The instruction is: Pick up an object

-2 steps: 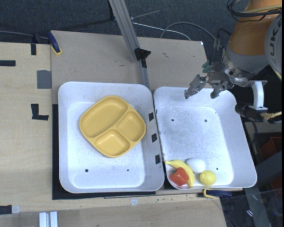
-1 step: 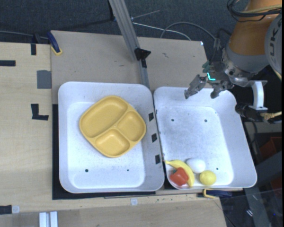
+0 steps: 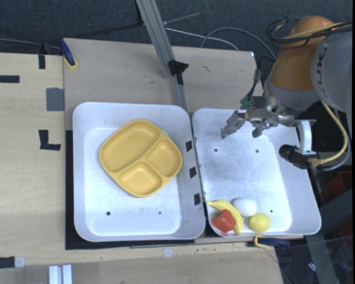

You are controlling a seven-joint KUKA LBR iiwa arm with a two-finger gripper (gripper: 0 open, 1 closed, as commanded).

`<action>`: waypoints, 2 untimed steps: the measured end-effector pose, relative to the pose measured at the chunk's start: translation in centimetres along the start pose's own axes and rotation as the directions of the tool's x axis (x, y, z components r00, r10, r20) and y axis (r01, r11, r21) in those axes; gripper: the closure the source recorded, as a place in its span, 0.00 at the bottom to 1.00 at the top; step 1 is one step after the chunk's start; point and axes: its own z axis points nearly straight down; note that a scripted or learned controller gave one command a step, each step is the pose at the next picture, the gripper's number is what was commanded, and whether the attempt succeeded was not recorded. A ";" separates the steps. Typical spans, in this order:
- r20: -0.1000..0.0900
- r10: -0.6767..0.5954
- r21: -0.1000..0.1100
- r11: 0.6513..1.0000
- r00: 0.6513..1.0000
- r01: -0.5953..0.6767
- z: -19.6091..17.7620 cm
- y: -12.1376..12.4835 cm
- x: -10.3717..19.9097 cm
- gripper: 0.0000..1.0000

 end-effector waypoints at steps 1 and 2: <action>0.001 0.001 -0.001 1.000 1.000 -0.001 4.8 0.2 -0.7 0.00; 0.000 0.000 0.000 1.000 1.000 0.000 11.3 0.0 -0.3 0.00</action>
